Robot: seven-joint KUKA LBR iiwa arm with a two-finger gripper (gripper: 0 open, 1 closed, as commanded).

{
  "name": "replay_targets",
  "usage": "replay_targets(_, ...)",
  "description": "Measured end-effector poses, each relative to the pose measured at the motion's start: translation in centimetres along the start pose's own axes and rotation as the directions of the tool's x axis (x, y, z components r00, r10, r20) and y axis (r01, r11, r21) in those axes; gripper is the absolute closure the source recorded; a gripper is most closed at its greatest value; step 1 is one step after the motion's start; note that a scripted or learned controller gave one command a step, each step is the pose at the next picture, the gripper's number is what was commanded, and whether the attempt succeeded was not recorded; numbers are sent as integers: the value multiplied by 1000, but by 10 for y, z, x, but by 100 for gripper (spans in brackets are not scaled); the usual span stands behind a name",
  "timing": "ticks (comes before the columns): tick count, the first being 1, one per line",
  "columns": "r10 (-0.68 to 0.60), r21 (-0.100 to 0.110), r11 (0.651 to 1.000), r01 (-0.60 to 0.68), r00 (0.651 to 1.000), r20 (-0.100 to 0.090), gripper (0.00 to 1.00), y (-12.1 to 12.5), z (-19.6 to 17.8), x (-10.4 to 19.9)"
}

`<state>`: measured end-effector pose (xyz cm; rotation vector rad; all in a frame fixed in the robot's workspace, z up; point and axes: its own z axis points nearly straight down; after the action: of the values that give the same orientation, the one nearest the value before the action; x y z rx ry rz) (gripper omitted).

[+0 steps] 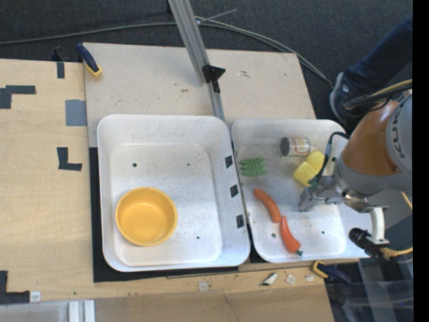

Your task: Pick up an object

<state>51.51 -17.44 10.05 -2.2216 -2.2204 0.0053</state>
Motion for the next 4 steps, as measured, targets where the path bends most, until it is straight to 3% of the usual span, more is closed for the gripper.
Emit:
replay_targets(1, -1, -3, 1000, 1, 1000, -2, 100, -1, -61, -6)
replay_targets(3, -4, -6, 1000, 4, 1000, -2, 100, 10, -168, 11)
replay_targets(4, -8, 0, 1000, 8, 1000, -4, 100, 23, -166, 71)
